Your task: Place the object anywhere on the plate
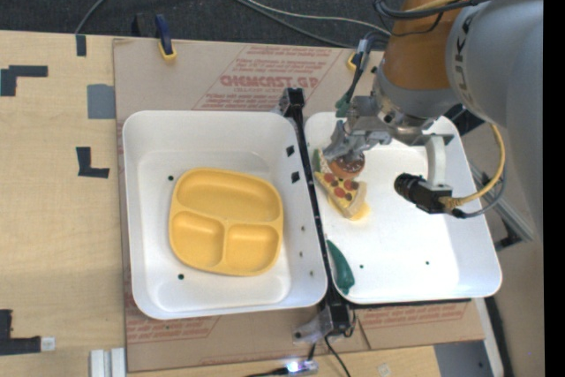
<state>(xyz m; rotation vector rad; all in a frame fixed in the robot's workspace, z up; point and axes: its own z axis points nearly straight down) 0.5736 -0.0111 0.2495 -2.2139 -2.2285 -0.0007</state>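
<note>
Pizza slice toy [344, 192] lies in right bin [415, 269], near its left wall, crust end toward the camera. End effector [347, 156] sits right over the slice's upper tip, covering it; finger state impossible to tell, contact unclear. Yellow divided plate [227, 221] sits in left bin [146, 190], well apart from the slice. Green object [342, 268] at right bin's lower left edge, partly hidden, unidentifiable. Arm [477, 40] cut off at right.

Bench [53, 190] bears cardboard sheet [256, 75] under 2 white bins [141, 190]
</note>
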